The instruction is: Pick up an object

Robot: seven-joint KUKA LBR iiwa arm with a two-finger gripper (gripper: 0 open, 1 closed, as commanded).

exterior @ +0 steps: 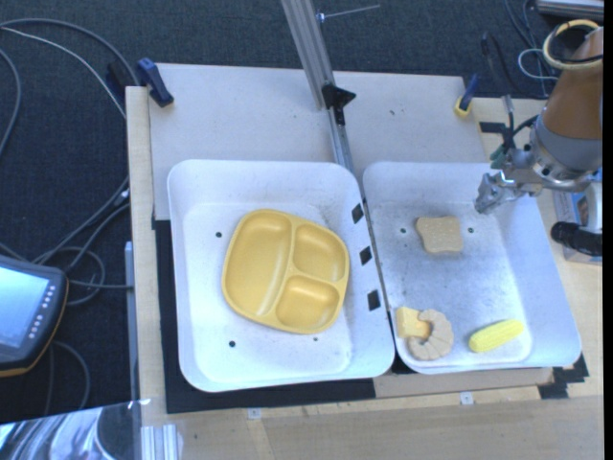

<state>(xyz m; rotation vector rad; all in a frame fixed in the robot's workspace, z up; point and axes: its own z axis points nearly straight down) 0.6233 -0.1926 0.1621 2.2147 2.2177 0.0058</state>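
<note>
Bread slice [441, 235]: tan, roughly square, lying flat in the upper middle of the right bin [536, 286], bare floor all round it.
Corn cob [496, 334]: yellow, lying near the right bin's front rim, tilted a little, well apart from the bread slice.
Round cracker-like piece [436, 335]: pale tan with a ribbed rim, in the right bin's front left corner, close to the rim.
Small yellow piece [412, 323]: touching the round piece on its left, just beside the wall between the bins.
Open room: the middle of the right bin's floor is bare between the bread slice and the things along the front.
Gripper [490, 195]: over the right bin's upper right part, up and to the right of the bread slice, not touching it.
Fingers: too small and blurred to tell whether they stand wide or narrow; nothing seen between them.
Arm [575, 103]: orange band and grey wrist at the view's right edge.
Left bin [192, 190]: holds a yellow divided plate [285, 270] with three compartments, set slightly askew, white floor on every side.
Writing: none readable.
</note>
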